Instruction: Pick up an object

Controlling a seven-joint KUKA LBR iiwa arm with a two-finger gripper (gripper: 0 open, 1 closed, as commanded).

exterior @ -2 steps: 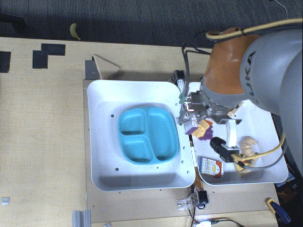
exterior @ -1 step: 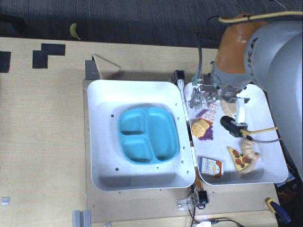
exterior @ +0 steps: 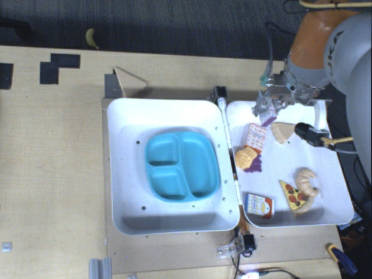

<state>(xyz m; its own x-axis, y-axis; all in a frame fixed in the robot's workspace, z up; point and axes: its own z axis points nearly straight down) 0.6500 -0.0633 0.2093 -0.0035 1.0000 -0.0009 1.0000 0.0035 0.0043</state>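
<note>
Hand [exterior: 267, 110] just above pink card [exterior: 256, 136].

Robotics lab: arm [exterior: 325, 34], benchtop bins [exterior: 174, 112]

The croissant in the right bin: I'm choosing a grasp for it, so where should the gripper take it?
Probably across the croissant's thick middle, coming straight down. It lies flat and curved, with the pizza slice against its lower-left side, so closing across the bulge looks safest.
</note>
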